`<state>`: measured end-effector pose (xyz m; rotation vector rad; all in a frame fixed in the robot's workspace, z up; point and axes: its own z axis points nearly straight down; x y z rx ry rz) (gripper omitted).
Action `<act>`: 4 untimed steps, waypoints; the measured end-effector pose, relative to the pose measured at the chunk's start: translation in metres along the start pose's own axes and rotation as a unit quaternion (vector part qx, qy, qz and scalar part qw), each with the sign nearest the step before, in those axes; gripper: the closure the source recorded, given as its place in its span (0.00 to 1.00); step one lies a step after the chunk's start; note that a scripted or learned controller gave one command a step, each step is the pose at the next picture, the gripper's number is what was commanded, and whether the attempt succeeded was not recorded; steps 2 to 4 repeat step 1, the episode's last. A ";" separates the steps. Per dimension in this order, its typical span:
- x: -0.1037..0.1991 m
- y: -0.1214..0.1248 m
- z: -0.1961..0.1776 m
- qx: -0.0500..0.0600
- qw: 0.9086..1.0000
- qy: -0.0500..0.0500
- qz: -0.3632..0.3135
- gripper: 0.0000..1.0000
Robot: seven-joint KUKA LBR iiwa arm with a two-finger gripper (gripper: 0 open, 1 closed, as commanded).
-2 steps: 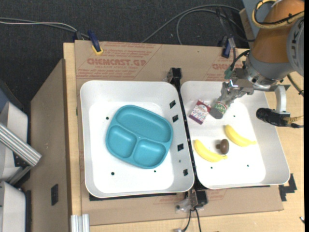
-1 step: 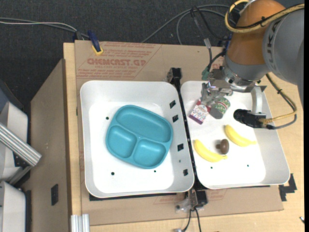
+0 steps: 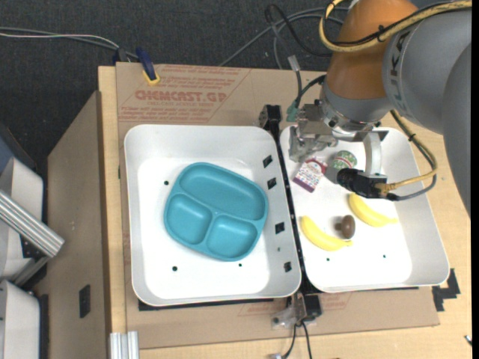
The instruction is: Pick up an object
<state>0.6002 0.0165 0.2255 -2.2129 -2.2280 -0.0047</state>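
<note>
Brown cardboard sheeting (image 3: 187, 88) printed with red lettering covers the bench under two shallow white plastic bins, and dark grey carpet (image 3: 150, 13) strewn with cables lies beyond it. Left white bin (image 3: 142, 268) holds a teal three-compartment plastic plate (image 3: 215, 210), while the right white bin (image 3: 419, 268) holds two yellow bananas (image 3: 323, 235) (image 3: 369, 211), a small brown round object (image 3: 344, 226) between them, a purple-and-white packet (image 3: 308, 176) and what may be a small green-and-white tub (image 3: 344, 160). Above that bin's far left corner hangs the grey two-finger gripper (image 3: 307, 144), just over the packet, though whether its fingers are parted or closed cannot be told from this angle.
</note>
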 end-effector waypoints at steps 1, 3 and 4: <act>0.045 -0.002 0.003 0.001 1.000 0.000 0.000 1.00; 0.045 -0.002 0.003 0.001 1.000 0.000 0.000 1.00; 0.045 -0.002 0.003 0.001 1.000 0.000 0.000 1.00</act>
